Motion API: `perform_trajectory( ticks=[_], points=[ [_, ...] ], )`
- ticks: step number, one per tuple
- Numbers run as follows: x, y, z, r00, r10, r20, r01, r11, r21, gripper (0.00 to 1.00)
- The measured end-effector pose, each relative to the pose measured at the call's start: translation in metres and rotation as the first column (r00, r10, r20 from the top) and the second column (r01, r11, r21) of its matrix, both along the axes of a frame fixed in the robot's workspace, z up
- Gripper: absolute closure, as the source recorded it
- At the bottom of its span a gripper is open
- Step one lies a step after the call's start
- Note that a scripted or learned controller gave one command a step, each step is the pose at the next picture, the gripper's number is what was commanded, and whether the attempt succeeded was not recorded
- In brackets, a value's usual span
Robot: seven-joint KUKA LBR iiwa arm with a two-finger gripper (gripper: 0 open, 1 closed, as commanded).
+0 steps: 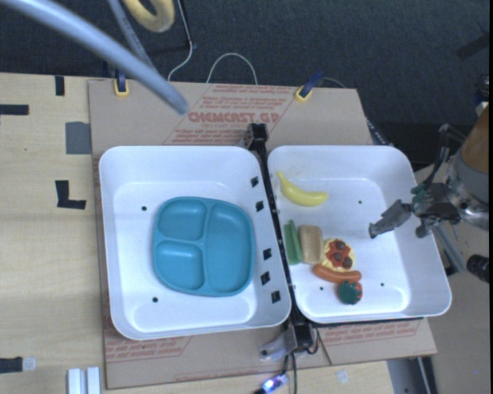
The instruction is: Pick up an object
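The right bin [394,164] holds a yellow banana [301,191] near its back left. Along its left wall lie a green vegetable piece [292,241] and a tan bread roll [311,243]. In front of these sit a pizza slice [339,254], a red-orange sausage [337,275] and a small green item [350,292]. My gripper [396,231] hangs over the right part of this bin, to the right of the toy food and apart from it. Its dark fingers [384,221] are open with nothing between them.
The left bin [123,179] carries a blue divided plate [204,245]. Both bins rest on a cardboard sheet [230,113] on the wooden bench. A grey tube [82,31] crosses the upper left corner. The divider between the bins has black clips [266,220].
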State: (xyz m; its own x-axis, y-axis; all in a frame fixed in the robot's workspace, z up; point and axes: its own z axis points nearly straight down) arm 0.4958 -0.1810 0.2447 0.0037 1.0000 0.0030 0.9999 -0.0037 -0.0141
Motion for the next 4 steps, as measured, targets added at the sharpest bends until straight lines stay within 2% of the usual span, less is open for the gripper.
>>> perform_trajectory(
  ticks=[1, 3, 4],
  points=[
    [0.003, 0.001, 0.007, 1.000, 0.005, 0.013, -0.005, 1.000, -0.003, 0.00],
    [0.012, 0.010, -0.109, 1.000, 0.005, 0.006, -0.005, 1.000, -0.001, 0.00],
    [0.012, 0.011, -0.160, 1.000, 0.004, 0.013, -0.004, 1.000, -0.003, 0.00]
  ],
)
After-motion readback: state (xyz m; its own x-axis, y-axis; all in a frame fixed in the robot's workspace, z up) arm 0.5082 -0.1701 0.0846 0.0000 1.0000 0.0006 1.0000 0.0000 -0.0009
